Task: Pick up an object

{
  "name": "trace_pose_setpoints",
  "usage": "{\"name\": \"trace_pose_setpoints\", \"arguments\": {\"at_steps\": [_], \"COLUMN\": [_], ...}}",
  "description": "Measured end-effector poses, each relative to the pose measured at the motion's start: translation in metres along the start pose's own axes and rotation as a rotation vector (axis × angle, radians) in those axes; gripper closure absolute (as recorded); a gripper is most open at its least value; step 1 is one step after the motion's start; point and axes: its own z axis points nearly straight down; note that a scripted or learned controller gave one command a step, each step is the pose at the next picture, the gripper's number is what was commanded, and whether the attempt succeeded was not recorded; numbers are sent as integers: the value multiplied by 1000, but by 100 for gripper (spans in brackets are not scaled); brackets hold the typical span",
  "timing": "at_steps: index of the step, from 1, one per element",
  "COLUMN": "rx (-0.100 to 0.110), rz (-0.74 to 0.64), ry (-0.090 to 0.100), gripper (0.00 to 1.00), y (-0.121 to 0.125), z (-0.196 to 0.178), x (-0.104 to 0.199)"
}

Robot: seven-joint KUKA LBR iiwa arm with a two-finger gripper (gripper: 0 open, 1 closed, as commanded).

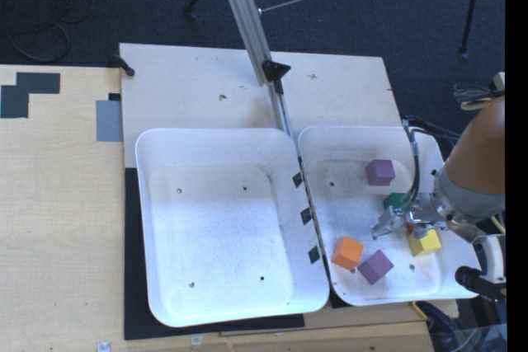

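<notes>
1. Tool (394,220) low in the right bin (429,280), reaching in from the right, metal fingers pointing toward the bin's middle.
2. Tool state: cannot tell how far apart the jaws stand; too small and blurred. Nothing visibly caught between them.
3. Green object (396,200) just behind the tool, partly hidden by it; touching or merely beside, cannot tell.
4. Yellow cube (426,242) just beside the tool on the near right, under the wrist.
5. Orange cube (348,252) near the bin's left wall, with a purple cube (375,266) just beside it toward the front.
6. Second purple cube (380,171) farther back in the same bin, well apart from the rest.
7. Left bin (165,152) alongside on the table (49,202), apart from the arm.
8. Likely handling, as a judgement: small blocks, probably light and stiff, flat-faced, not fragile; prone to skidding on the smooth white floor if nudged from one side.
9. Best hold, as a judgement: two opposite flat faces, squarely, jaws straddling the block from above rather than a corner.
10. Easiest candidates: the yellow cube or the green object, nearest the tool; the orange and near purple cubes crowd each other, leaving little room for a finger between them.
</notes>
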Motion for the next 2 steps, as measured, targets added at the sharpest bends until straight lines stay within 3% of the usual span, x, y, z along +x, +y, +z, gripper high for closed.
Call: {"name": "trace_pose_setpoints", "arguments": {"at_steps": [1, 2], "rx": [-7, 23], "rz": [-4, 5], "ry": [-2, 2], "gripper": [0, 0], "y": [70, 112], "z": [47, 58], "x": [-8, 3]}}
